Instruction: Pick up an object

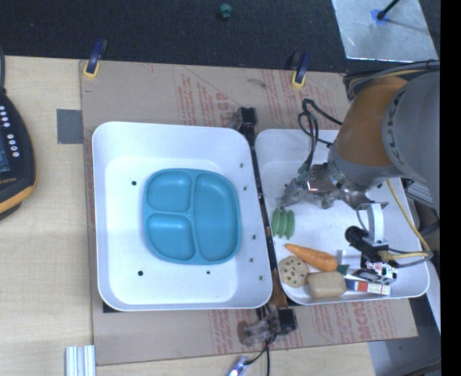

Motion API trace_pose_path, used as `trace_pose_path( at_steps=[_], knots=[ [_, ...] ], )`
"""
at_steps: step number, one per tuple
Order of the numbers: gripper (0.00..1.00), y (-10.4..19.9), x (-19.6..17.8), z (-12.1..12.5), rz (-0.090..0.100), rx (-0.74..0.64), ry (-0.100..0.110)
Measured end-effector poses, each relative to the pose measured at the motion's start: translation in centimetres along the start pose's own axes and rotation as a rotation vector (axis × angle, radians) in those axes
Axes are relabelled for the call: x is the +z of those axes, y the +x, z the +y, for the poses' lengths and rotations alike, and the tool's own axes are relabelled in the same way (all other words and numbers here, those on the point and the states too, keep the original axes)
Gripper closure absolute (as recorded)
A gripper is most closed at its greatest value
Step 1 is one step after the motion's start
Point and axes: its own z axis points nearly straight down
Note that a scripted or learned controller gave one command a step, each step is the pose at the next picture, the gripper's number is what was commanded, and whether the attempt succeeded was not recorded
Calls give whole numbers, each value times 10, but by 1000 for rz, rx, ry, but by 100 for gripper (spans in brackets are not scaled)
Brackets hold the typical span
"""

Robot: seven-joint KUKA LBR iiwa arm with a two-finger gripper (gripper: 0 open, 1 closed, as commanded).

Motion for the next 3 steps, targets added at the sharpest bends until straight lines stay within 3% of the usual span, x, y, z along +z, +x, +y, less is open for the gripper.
trace_pose_path(
  at_steps=[1,2,3],
  knots=[
    [0,-76,-1,56,0,3,-3],
    [0,-65,-32,-42,0,0,-1],
    [0,-38,-1,-105,1,-2,-2]
  ],
)
